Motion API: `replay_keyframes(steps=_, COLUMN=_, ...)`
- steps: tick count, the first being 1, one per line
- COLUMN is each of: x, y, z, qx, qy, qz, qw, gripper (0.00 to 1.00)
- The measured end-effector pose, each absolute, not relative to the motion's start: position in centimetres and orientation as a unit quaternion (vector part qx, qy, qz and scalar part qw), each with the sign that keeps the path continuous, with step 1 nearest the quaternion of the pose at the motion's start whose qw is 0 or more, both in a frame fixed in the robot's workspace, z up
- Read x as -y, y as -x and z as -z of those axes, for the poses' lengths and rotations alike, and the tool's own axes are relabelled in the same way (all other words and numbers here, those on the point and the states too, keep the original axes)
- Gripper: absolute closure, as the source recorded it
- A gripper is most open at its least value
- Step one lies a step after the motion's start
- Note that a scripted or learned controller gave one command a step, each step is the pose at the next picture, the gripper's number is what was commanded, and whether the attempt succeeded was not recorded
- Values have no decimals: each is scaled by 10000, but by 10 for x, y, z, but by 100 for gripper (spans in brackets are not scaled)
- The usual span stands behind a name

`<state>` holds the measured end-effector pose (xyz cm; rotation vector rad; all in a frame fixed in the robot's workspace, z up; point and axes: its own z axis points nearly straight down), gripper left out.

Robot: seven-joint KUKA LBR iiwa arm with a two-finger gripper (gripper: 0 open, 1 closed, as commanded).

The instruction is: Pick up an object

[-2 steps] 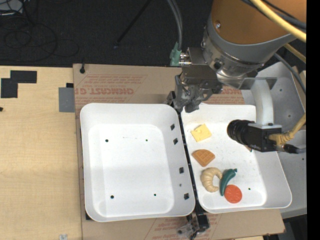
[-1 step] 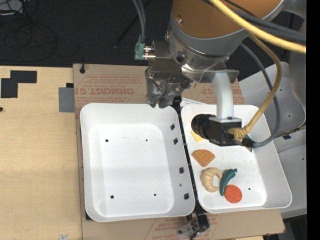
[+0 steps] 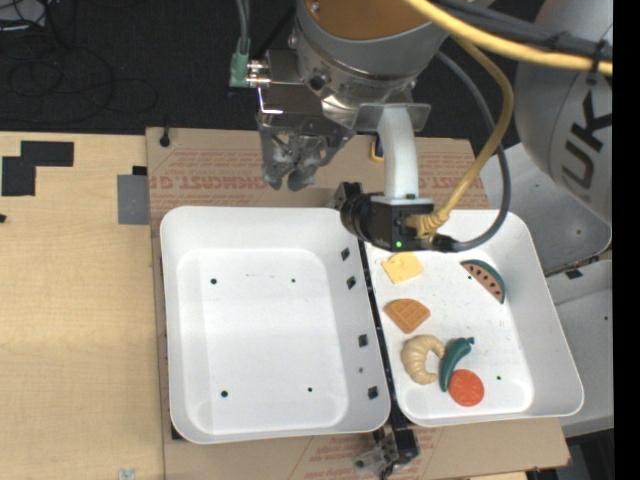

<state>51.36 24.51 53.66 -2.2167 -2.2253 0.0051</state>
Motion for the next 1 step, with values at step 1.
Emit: replay_keyframes(steps=1, x=-223, y=-519, z=-392, qx=7062, qy=7080, qz=-91, qw=29, gripper=100)
